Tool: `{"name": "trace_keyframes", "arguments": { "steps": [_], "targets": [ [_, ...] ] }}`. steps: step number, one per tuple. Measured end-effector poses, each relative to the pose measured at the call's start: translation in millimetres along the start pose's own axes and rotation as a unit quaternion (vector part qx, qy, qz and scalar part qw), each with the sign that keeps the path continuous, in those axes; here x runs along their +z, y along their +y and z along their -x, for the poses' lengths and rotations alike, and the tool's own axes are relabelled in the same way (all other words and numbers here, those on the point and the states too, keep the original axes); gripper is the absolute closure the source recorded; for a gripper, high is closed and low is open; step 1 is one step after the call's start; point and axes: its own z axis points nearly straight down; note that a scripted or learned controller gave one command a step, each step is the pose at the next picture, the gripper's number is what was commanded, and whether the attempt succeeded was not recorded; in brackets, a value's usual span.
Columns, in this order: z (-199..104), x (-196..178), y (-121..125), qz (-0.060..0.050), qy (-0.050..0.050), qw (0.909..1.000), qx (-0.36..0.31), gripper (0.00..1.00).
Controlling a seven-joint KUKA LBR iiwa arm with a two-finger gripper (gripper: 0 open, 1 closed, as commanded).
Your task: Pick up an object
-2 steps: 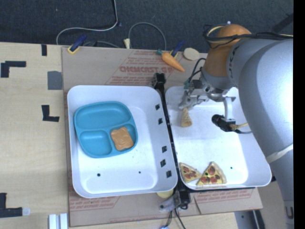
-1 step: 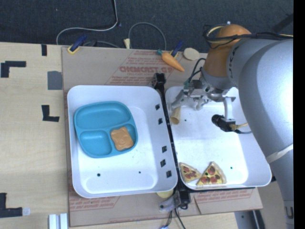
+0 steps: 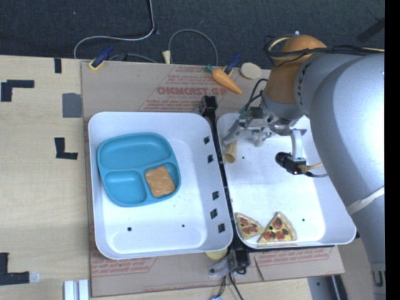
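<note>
Pizza slices [image 3: 267,228]: two flat triangular wedges with red dots are lying in the right bin [image 3: 312,199], along its near rim.
Gripper [image 3: 232,137]: metal fingers are straddling a small tan cone [image 3: 229,152], open around it, far from the pizza.
Left bin [image 3: 112,230]: a glossy blue divided plate [image 3: 134,167] is carrying a tan bear-shaped toast [image 3: 160,181].
Carrot [image 3: 225,80]: orange, tapered, is resting beyond the bins.

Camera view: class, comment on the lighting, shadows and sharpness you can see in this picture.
Camera view: even, soft lighting; the white bins look bright but not blown out; the arm casts a faint shadow on the right bin's floor; the blue plate and pizza slices read clearly; the arm's near bulk looks soft and oversized.
</note>
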Motion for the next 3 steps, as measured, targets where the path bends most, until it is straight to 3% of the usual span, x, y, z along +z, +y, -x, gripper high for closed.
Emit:
{"name": "trace_keyframes", "arguments": {
  "steps": [1,2,3],
  "targets": [
    [-1,-11,1,0.002,0.0,1.0,0.0,1.0],
    [-1,-10,1,0.002,0.0,1.0,0.0,0.0],
    [1,0,-13,0.003,0.002,1.0,0.0,0.0]
  ]
}}
